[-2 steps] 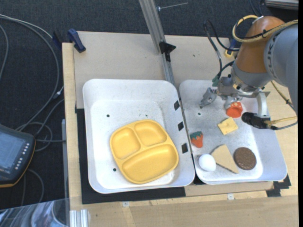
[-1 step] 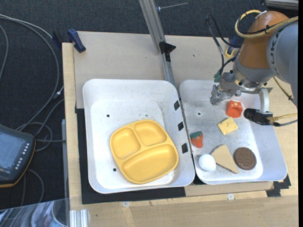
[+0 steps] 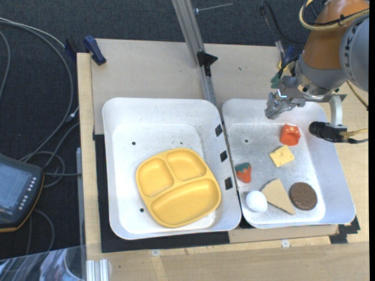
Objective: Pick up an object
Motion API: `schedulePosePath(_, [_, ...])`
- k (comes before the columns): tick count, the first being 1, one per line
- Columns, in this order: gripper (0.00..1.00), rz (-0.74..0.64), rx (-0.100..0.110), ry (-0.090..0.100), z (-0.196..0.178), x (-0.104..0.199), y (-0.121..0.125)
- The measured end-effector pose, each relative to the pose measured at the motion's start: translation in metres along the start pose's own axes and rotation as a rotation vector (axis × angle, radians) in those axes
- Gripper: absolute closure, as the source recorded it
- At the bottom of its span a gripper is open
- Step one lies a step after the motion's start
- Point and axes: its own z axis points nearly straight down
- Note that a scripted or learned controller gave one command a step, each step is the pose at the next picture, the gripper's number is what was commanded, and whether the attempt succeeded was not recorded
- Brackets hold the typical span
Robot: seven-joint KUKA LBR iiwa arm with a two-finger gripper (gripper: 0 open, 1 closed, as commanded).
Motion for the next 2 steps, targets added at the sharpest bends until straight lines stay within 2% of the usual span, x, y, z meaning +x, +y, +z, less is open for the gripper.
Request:
schedulePosePath(1, [1.00, 0.000, -0.001, -0.001, -0.046, 0.000, 0.002])
schedulePosePath(2, [1.00, -0.005, 0.008, 0.004, -0.057, 0.053, -0.014])
